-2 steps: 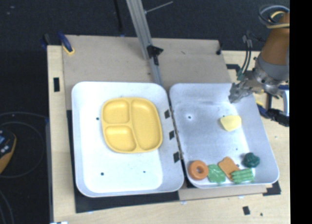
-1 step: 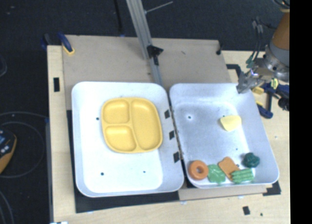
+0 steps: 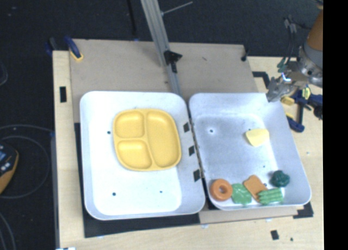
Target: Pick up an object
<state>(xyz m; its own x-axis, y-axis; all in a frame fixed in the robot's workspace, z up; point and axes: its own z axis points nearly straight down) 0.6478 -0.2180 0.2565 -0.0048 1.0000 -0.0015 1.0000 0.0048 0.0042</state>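
Two white bins sit side by side on the worktop (image 3: 125,64) in the camera view: the left bin (image 3: 98,189) carries a yellow divided plate (image 3: 147,138), and the right bin (image 3: 228,113) holds the loose pieces. A pale yellow wedge (image 3: 257,137) lies alone towards the right bin's middle-right, while a cluster crowds its near edge: an orange ring (image 3: 221,188), a green lump (image 3: 241,194), an orange block (image 3: 254,185), a green ridged piece (image 3: 271,195) and a dark green piece (image 3: 280,178). The pincer (image 3: 278,90) hangs over the right bin's far right corner, and I cannot tell from this blur whether it is open or closed; nothing looks caught in it. The wedge is probably the easiest target, lying nearest, below and slightly left of the pincer in the view, apart from everything else.
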